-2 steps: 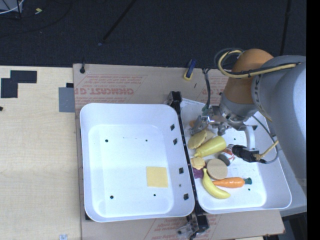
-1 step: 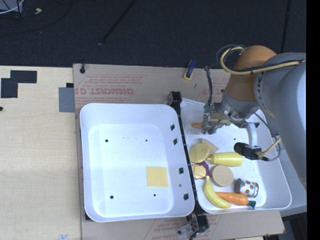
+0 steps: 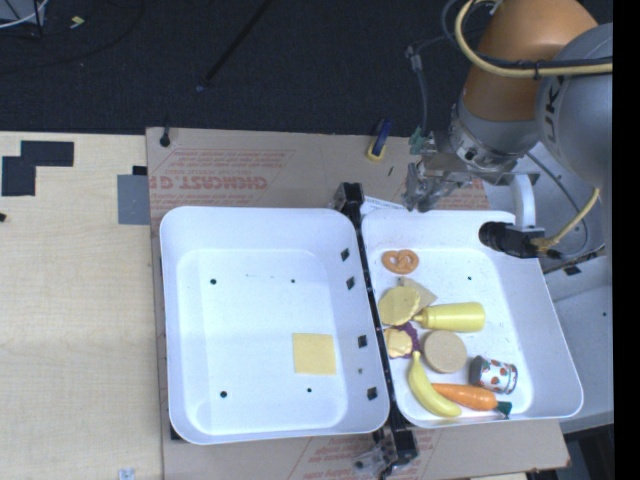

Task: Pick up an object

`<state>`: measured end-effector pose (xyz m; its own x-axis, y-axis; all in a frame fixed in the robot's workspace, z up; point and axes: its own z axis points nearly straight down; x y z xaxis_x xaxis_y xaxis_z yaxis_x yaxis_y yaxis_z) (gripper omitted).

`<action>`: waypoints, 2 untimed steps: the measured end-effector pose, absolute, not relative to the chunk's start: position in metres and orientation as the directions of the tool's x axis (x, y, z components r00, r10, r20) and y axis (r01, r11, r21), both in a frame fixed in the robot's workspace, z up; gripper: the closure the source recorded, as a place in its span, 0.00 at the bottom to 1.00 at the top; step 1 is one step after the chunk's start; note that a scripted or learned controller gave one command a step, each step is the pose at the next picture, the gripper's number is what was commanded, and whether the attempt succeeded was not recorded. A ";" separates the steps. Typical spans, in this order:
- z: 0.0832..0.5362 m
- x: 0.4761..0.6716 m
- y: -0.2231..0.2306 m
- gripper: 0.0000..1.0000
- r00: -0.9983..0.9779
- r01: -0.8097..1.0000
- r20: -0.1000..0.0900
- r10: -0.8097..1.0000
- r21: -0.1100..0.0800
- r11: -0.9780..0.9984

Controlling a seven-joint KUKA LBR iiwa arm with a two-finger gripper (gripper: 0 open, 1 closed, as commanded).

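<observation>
End effector, apparently empty, above right bin.

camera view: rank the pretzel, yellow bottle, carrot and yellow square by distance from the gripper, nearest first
From the gripper, above the right bin's far edge:
1. pretzel, far end of the right bin
2. yellow bottle, middle of the right bin
3. carrot, near edge of the right bin
4. yellow square, left bin; close to the carrot's distance, ranking uncertain

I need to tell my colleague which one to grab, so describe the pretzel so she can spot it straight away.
Look at the right bin, the one crowded with toy food. The pretzel lies alone at its far end, nearest the gripper, apart from the cluster below it. It is the only small orange-brown piece shaped as a twisted loop with holes.
</observation>
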<state>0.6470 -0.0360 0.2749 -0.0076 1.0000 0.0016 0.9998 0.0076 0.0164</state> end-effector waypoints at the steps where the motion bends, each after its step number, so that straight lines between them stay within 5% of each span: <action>1: 0.410 0.645 0.009 1.00 -0.006 1.000 0.001 1.000 0.015 0.006; 2: 0.548 0.644 0.016 1.00 -0.003 1.000 0.000 1.000 0.014 0.003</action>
<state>0.6437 0.0159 0.5476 -0.0028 1.0000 0.0001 0.9999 0.0028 0.0144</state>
